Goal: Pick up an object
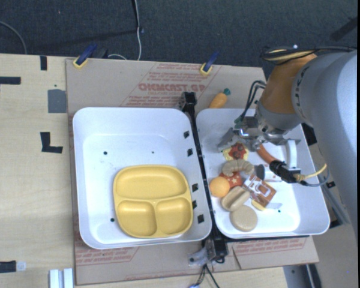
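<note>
Here, in the camera view, the arm (300,95) reaches in from the right over the right bin (300,221), its gripper (243,138) low above the far end of a heap of small food-like objects (243,185); whether the tool is apart or together I cannot tell, and nothing can be made out in its grasp. An orange ball (219,187) and a tan disc (245,218) lie in the heap; the left bin (90,137) bears a yellow divided tray (153,200)
</note>
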Controlling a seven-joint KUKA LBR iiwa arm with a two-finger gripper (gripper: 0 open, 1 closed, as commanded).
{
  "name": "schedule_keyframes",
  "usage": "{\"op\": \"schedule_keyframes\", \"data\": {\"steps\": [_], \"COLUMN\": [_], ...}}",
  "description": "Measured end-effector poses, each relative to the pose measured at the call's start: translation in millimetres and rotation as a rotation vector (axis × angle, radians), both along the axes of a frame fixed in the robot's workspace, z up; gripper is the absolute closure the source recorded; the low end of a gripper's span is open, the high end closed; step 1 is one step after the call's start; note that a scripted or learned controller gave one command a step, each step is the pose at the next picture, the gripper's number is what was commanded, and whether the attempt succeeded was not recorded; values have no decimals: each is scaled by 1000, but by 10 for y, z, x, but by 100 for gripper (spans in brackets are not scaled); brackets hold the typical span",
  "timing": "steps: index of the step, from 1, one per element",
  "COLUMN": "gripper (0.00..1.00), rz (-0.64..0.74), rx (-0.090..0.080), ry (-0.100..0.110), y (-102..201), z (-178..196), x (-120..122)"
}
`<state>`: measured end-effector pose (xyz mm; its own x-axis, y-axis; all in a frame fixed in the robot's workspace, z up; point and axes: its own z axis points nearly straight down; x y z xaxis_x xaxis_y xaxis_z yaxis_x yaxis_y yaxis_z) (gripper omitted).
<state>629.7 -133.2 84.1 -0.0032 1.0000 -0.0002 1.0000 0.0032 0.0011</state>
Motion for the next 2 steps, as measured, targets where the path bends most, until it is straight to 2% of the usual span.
{"op": "schedule_keyframes", "data": {"steps": [1,2], "gripper": [100,100], "rz": [1,4], "rx": [0,2], "ry": [-4,-9], "y": [12,595], "z": [126,1385], "x": [5,-475]}}
